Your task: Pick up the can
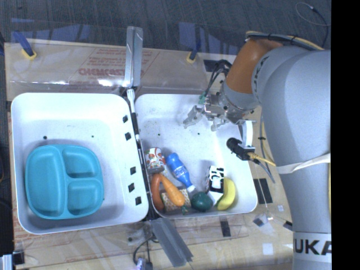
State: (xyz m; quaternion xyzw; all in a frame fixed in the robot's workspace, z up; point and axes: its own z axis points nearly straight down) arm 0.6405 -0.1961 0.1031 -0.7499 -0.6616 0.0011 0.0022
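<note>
Currently the fingers hang spread apart with nothing between them, over the right white bin's far edge. The small red-and-white metal can stands near that bin's left wall, well apart — presumably approach not yet begun.

claw open above right bin, can apart
</note>
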